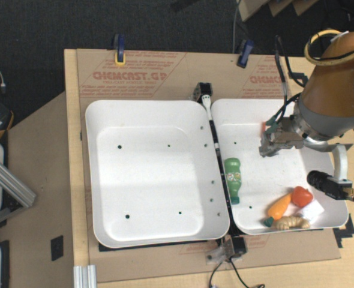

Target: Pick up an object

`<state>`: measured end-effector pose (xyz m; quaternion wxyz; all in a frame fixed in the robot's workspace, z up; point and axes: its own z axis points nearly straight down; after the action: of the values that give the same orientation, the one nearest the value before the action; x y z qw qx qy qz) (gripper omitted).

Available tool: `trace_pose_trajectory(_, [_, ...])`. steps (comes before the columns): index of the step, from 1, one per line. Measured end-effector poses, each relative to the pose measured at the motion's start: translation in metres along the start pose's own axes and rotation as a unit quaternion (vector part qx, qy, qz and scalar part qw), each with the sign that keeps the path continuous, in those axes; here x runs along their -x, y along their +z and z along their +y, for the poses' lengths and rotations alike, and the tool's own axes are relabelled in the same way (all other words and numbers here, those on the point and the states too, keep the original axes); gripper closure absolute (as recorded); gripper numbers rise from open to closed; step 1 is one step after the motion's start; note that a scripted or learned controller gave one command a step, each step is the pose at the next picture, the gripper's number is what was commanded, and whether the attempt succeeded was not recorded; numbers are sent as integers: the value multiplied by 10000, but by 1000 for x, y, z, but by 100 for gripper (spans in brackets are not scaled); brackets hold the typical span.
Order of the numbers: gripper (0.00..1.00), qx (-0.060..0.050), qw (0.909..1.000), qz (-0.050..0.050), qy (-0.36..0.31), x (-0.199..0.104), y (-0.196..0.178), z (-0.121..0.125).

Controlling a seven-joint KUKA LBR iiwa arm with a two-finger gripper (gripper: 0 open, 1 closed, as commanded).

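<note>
My gripper (270,145) hangs over the middle of the right bin (249,120), above bare white floor. A green bottle (232,179) lies along that bin's left wall, below and to the left of the gripper. At the bin's front right corner sit an orange carrot-shaped toy (278,207), a red round toy (302,195), a white flat piece (314,209) and a beige knobbly piece (291,223). Nothing shows in the gripper's grasp.
The left bin (147,173) lies beside the right one, with a black divider strip (216,149) between them. Both rest on a brown board (165,71) held by blue clamps at the back edge.
</note>
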<state>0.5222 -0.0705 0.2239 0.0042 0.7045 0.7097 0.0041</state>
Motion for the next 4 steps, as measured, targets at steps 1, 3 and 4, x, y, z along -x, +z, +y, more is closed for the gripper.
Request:
trace_pose_trajectory(1, [100,-24,10000,-3,20,-21,-41,-4])
trace_pose_trajectory(3, [100,-38,10000,3,22,-88,-84,-15])
trace_pose_trajectory(4, [100,-38,10000,2,23,-107,-105,-24])
